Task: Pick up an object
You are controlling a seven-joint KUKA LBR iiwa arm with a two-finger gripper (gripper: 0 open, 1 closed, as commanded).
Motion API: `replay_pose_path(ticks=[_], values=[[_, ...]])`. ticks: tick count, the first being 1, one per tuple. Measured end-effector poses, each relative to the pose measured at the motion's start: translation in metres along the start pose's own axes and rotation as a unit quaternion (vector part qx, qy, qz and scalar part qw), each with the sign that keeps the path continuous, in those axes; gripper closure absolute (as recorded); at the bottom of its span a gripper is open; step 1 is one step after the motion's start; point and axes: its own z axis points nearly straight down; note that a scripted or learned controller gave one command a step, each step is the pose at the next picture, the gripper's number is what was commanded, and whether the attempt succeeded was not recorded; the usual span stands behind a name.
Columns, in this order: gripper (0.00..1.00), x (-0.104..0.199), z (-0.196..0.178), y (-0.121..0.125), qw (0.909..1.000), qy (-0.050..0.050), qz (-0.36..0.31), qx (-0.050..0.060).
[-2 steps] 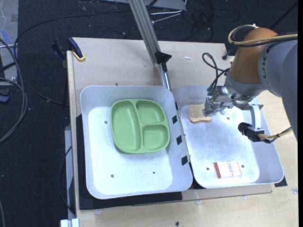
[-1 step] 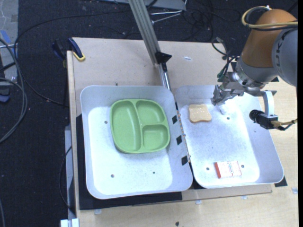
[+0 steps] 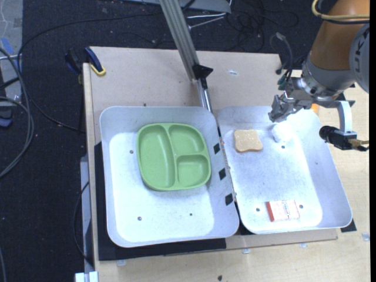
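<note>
Item one: a shallow white plastic bin on the left (image 3: 117, 216), holding a green three-compartment plastic tray (image 3: 174, 156) that lies flat near the bin's middle. You will find its two smaller compartments on the side toward the other bin.

Item two: a shallow white plastic bin on the right (image 3: 329, 181), just beside the first, both on a pale wooden counter (image 3: 141, 75). It carries three things:
- a tan slice of toy bread (image 3: 248, 140), flat, near the bin's far left corner, its rounded top toward the view's left and its long axis roughly across the bin;
- a small white lump (image 3: 282, 131), close under the gripper; what it is you cannot tell;
- a small red-and-white flat packet (image 3: 283, 210), near the front edge, long axis running left to right in the view, well apart from the other two.

Item three: the grey arm's two-finger gripper (image 3: 282, 109), over the far edge of the right bin, just above the white lump. Whether its fingers are open or shut you cannot tell, and nothing is seen held between them.

Risks, as judged: the gripper stands near the bin's far wall, so a descent here may strike the rim. The bread and packet lie flat and thin, so the fingers may slide over them or close on nothing. The white lump is small and may be pushed aside.
</note>
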Motion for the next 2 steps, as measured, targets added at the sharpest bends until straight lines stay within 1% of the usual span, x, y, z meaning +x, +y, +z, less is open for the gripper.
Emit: replay_pose_path(ticks=[1,2], values=[[1.00,0.050,-0.008,-0.005,1.0000,0.001,-0.002,0.002],[1.00,0.107,0.006,-0.007,1.0000,0.001,-0.002,0.003]])
